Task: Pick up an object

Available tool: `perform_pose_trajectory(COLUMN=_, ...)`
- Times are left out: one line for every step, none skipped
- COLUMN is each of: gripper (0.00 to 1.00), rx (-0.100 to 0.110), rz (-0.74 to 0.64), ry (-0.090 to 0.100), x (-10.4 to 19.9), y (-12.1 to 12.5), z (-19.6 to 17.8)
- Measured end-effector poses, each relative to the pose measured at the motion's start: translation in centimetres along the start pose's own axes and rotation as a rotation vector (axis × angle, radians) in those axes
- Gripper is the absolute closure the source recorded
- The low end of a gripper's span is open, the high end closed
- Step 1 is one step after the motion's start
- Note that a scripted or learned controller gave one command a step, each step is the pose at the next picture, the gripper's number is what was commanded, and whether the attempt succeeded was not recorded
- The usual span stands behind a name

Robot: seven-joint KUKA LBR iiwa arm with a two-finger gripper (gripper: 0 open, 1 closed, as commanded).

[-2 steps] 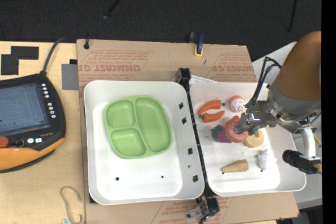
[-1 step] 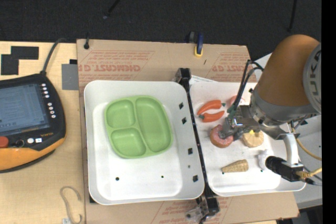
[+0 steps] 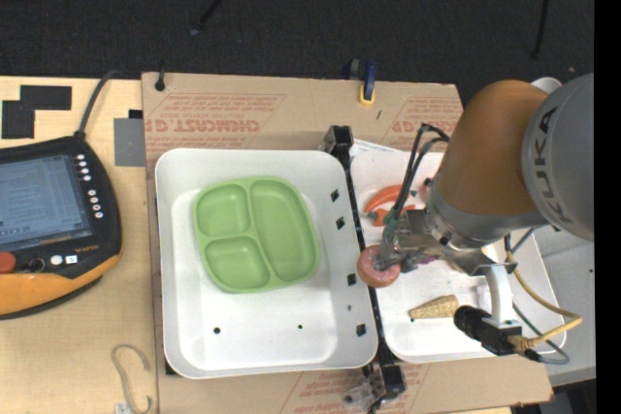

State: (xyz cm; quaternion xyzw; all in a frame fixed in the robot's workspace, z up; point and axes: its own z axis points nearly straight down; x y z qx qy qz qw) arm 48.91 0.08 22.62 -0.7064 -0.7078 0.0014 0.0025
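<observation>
My gripper [image 3: 391, 252] is low over the left side of the right bin [image 3: 432, 347], reaching in under the grey and orange arm. Right at its tip, against the bin's left wall, lies a round pink and red thing [image 3: 373, 270]; the wrist hides how the two meet. An orange, carrot-like thing [image 3: 379, 200] lies further back in the same bin, partly behind the cables. A tan cone [image 3: 434, 308] lies towards the front of that bin, apart from the gripper.
The left bin [image 3: 252, 334] holds a green divided plate [image 3: 256, 233]. A black divider bar [image 3: 351, 238] runs between the bins. A teach pendant [image 3: 49, 218] lies on the bench at far left. A clamp [image 3: 368, 84] sits on the cardboard's back edge.
</observation>
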Motion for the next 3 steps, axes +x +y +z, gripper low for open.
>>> perform_pose_trajectory(gripper=1.00, rx=-0.001, rz=-0.001, ry=0.000, x=4.6, y=0.4, z=0.7)
perform_pose_trajectory(gripper=1.00, rx=-0.002, rz=-0.001, ry=0.000, x=8.3, y=0.9, z=0.2)
perform_pose_trajectory(gripper=1.00, rx=-0.003, rz=0.004, ry=-0.001, x=7.8, y=0.3, z=-0.9)
